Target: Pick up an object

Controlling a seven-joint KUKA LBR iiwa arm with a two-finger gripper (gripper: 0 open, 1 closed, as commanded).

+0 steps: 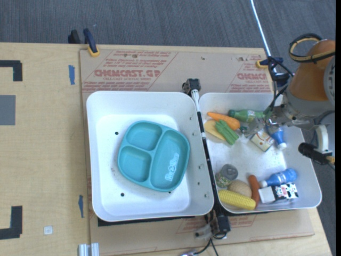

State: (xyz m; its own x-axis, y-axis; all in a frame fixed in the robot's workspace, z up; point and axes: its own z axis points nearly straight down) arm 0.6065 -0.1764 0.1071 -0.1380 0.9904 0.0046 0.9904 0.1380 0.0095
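The left bin (101, 143) holds a teal divided plate (153, 156), while the right bin (314, 191) is crowded with toy food: corn (236, 199), a carrot (224, 119), a green bottle (246, 114). The gripper (268, 124) is low at the far end among these. Whether it is spread or pinching I cannot tell; nothing looks lifted, so the pick seems undone.

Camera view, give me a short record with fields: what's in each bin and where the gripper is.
left bin: teal divided plate
right bin: carrot, green bottle, corn cob, hot dog, blue bottle, other small toys
gripper: low over the right bin's far side
gripper fingers: cannot tell
arm: reaches in from the right
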